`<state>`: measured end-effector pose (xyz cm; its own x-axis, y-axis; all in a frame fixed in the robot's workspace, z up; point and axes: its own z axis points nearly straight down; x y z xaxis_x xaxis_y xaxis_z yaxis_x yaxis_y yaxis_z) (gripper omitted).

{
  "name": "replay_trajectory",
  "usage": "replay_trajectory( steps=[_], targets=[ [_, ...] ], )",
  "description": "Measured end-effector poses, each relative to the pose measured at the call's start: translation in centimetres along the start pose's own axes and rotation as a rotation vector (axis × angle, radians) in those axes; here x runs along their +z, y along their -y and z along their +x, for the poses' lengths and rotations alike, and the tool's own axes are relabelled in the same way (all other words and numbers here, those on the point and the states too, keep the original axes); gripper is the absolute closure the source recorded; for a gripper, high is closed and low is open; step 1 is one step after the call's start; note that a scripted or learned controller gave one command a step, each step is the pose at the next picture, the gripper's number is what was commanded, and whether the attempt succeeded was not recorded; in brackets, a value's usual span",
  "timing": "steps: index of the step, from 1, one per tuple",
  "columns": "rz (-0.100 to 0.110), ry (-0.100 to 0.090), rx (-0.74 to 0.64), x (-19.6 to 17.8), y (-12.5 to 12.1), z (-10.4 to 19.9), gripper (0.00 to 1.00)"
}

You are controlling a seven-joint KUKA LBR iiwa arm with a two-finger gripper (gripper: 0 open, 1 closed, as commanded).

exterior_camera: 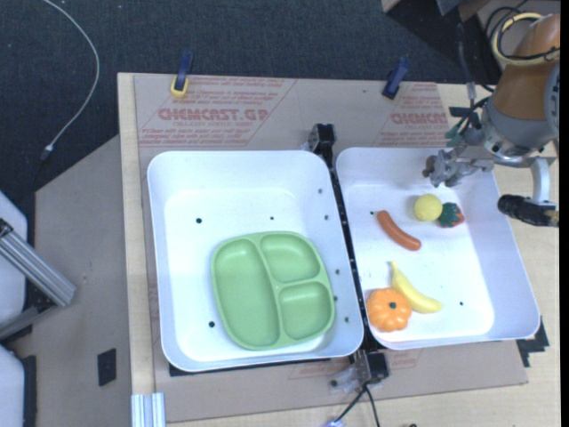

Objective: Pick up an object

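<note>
Right bin (498, 265) floor seems open around lemon (428, 207), sausage (397, 230).

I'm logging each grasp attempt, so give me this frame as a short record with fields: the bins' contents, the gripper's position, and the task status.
left bin: green divided tray
right bin: yellow ball, red-and-green item touching it, sausage, banana, orange pumpkin against the banana
gripper: over the right bin's far end, just beyond the yellow ball
held object: none seen between the fingers
task status: nothing picked up yet
</note>
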<state>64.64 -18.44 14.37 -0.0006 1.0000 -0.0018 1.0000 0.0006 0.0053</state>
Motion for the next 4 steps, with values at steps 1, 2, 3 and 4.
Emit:
replay_trajectory(
  steps=[1,2,3,4],
  targets=[
    [-0.001,0.001,0.001,-5.5,0.1,-1.0,1.00],
    [-0.002,0.001,0.000,-9.8,0.0,-1.0,1.00],
    [0.007,-0.003,-0.003,-10.7,0.8,4.0,1.00],
    [0.009,-0.004,-0.004,-9.2,1.9,8.9,1.00]
  ],
)
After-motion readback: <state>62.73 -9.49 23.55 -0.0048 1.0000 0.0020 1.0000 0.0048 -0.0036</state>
